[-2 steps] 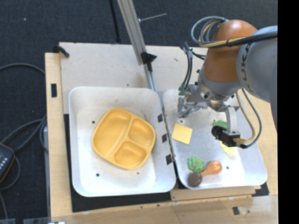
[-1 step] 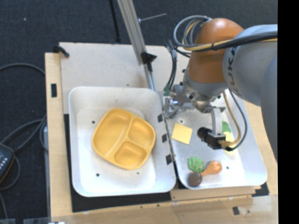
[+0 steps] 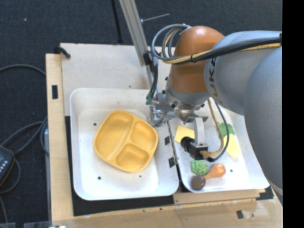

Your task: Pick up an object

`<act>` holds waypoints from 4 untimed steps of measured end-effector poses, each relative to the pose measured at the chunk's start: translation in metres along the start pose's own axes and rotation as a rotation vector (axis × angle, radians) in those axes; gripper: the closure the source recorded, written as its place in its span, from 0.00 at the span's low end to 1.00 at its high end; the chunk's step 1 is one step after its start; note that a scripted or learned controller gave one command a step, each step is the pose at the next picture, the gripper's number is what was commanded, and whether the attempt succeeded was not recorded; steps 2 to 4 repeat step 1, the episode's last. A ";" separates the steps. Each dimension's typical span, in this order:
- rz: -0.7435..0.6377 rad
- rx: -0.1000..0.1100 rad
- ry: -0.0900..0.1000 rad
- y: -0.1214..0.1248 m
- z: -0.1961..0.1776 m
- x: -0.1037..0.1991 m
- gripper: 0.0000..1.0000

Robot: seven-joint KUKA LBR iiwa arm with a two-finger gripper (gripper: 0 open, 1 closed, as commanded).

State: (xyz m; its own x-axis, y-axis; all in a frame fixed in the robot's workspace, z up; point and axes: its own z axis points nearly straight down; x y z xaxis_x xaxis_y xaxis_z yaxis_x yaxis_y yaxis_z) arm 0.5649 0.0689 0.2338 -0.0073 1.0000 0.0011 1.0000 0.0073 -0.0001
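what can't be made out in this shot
Camera view:
- right bin: the grey arm covers its far half; contents there unknown.
- yellow piece: the arm overlaps it; full shape unclear.
- pale green item: half under the arm and a cable; identity unclear.
- brown and orange item: too small to name.

A yellow divided tray (image 3: 126, 140) lies in the left bin (image 3: 85, 127); the right bin (image 3: 243, 175), under the arm (image 3: 247, 70), holds a yellow block (image 3: 184, 133) and a green lump (image 3: 200, 166)
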 end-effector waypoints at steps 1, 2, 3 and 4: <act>0.006 -0.001 0.000 0.001 0.000 -0.003 0.00; 0.006 -0.001 0.000 0.001 0.000 -0.003 0.00; 0.006 -0.001 0.000 0.001 0.000 -0.003 0.00; 0.006 -0.001 0.000 0.001 0.000 -0.003 0.00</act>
